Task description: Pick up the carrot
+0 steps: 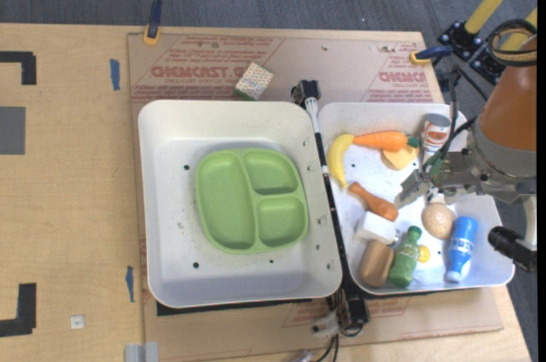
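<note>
Flat brown cardboard sheet [281, 61] under the bins: red print "CHEMCAST" left of centre at the top edge, and again, cut off, at the right. Labels on the blue bottle [460, 248] and green bottle [405, 256] too small to read.

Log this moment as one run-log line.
arm: over right bin | gripper: right of carrot, not holding it | green tray: left bin

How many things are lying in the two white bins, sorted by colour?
Green: 2, the divided plate and the green bottle.
Orange: 2, the carrot and a smaller orange piece.
Yellow: 1, the banana.
Blue: 1, the blue bottle.
Other colours: 5, too cluttered for a sure count.
Total: about 11.
</note>
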`<state>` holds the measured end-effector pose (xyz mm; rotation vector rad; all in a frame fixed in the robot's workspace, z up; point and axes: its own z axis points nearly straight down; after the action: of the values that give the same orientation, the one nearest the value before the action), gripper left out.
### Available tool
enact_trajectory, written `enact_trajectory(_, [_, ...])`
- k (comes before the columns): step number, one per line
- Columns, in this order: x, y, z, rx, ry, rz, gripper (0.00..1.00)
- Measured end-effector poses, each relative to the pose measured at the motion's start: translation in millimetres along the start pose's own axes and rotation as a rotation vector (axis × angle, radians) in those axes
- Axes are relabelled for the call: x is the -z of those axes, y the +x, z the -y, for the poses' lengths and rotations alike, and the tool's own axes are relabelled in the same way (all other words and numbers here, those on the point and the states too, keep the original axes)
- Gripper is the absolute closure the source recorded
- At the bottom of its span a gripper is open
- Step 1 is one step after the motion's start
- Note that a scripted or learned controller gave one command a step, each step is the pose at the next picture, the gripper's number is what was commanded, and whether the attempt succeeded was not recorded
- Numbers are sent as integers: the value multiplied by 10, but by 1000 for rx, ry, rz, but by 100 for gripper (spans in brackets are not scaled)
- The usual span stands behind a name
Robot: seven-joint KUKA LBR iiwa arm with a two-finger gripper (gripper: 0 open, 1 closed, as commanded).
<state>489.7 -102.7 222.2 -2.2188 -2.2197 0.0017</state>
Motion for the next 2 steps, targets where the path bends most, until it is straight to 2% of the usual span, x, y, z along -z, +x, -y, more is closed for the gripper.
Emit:
enact_trajectory(1, [-1256, -195, -234, -69, -10, 3, 0])
enact_trajectory(2, [-1316, -678, -965, -211, 11, -38, 0])
